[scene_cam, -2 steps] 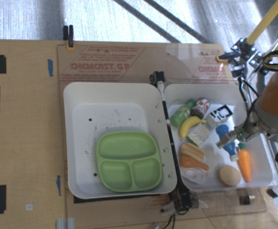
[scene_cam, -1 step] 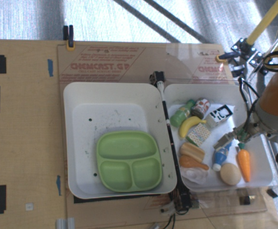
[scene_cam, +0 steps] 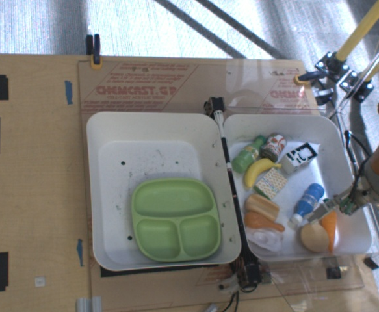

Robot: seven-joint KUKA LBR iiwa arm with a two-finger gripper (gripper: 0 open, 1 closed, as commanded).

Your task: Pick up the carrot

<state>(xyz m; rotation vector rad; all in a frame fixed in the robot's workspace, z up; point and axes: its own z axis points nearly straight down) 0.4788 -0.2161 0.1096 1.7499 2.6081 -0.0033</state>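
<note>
A gripper point(scene_cam: 342, 205) hangs over the right bin point(scene_cam: 345, 149), just above an orange carrot point(scene_cam: 330, 227) beside a tan bun point(scene_cam: 314, 238) and blue bottle point(scene_cam: 308, 201). A green plate point(scene_cam: 175, 218) sits in the left bin point(scene_cam: 111, 142).

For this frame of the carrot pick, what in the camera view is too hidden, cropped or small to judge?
- The tool, camera view: small and blurred at the right bin's edge; its grip state is unreadable.
- The arm: cut off by the right frame edge.
- The carrot: partly overlapped by a tan rounded item, so its full length is hidden; contact with the tool is unclear.
- The white carton's print: too small to read.
</note>
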